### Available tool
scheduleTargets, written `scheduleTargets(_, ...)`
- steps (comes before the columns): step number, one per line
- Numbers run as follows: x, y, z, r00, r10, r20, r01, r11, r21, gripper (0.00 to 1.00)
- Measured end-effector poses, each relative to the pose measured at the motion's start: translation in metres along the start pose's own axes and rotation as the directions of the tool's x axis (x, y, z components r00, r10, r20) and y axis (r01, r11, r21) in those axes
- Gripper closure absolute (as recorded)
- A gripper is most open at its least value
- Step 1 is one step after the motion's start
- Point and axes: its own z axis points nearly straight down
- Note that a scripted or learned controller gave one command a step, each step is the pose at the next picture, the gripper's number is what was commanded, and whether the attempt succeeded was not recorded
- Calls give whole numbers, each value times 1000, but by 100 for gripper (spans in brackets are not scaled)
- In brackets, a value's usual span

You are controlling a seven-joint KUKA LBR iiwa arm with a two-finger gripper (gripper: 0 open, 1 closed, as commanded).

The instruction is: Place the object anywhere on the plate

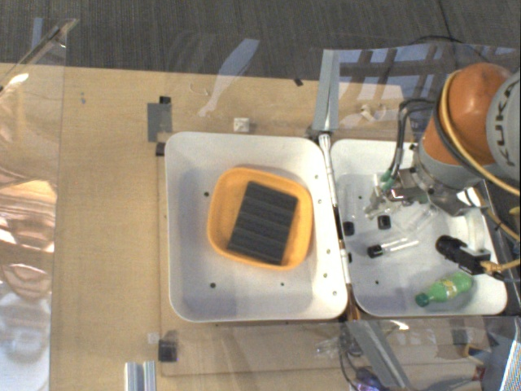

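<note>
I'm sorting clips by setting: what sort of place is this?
Probably a robotics lab: an arm reaches over the right bin, beside the left bin, on a wooden bench.

On the wooden bench (pixel 98 218), two shallow bins sit side by side. In the left white bin (pixel 187 292), an orange rounded plastic plate (pixel 218 218) lies near the middle, and a dark grey ribbed rectangular block (pixel 262 222) lies on it. In the right white bin (pixel 366 300), a small black piece (pixel 348 228) lies by the left wall, a small clear tube with a black cap (pixel 391 248) lies to its right, and a green plastic bottle (pixel 444 290) lies at the front right. The gripper (pixel 389 195) hangs over the back left part of the right bin.
</note>
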Motion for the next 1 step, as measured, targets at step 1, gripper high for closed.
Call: scheduleTargets(1,36,7,0,996,-88,0,88,996,-1,100)
